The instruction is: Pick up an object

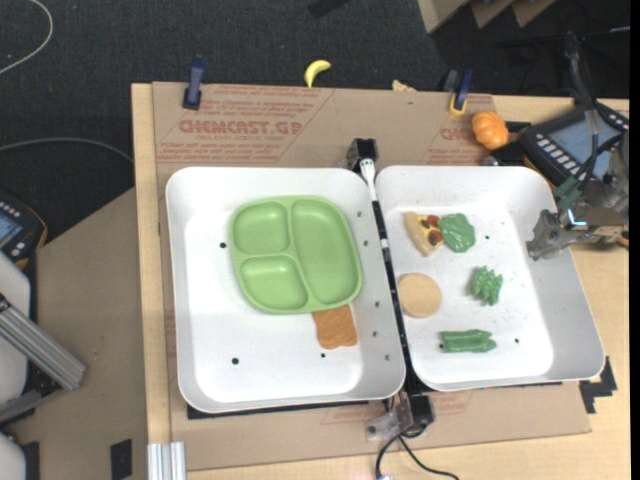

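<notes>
— Where the arm reaches in from the right, what is the grey two-finger gripper (548,240) doing?
— It hangs over the right white bin's (530,358) far right rim; I cannot tell its state.
— And the objects?
— In that bin: a pizza-slice toy (423,233), green leafy piece (458,232), small green floret (487,286), tan round disc (419,295), green pod (467,342). The left white bin (200,348) bears a green divided plate (296,254) and an orange slab (336,327). Dark carpet lies beyond the cardboard-topped bench (240,123).

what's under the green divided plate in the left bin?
An orange toast-like piece pokes out from under the green divided plate's near edge, on the left bin floor. How far it reaches underneath is hidden.
</notes>
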Controlling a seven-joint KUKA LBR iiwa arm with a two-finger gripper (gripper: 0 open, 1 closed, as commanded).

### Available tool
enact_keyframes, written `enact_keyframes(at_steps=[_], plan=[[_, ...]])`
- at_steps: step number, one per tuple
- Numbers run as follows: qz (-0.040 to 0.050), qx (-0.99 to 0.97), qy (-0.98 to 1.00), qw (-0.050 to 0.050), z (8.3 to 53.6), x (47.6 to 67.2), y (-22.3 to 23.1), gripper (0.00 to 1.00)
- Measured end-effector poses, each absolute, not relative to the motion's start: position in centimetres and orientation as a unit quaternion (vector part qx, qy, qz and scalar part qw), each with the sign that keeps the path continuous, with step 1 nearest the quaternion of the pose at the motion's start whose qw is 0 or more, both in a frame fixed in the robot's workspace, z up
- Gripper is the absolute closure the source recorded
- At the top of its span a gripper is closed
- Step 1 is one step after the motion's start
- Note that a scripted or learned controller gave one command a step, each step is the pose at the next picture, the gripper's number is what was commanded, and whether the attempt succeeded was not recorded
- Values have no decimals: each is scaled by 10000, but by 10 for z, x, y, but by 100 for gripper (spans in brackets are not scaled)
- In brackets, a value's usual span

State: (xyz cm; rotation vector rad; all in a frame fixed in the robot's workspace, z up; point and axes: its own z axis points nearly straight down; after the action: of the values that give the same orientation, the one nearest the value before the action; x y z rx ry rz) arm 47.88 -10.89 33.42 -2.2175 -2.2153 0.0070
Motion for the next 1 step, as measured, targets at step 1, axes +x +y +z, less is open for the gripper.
enact_keyframes(at_steps=[1], plan=[[-57,-7066,-7075,-105,545,532,-132,100]])
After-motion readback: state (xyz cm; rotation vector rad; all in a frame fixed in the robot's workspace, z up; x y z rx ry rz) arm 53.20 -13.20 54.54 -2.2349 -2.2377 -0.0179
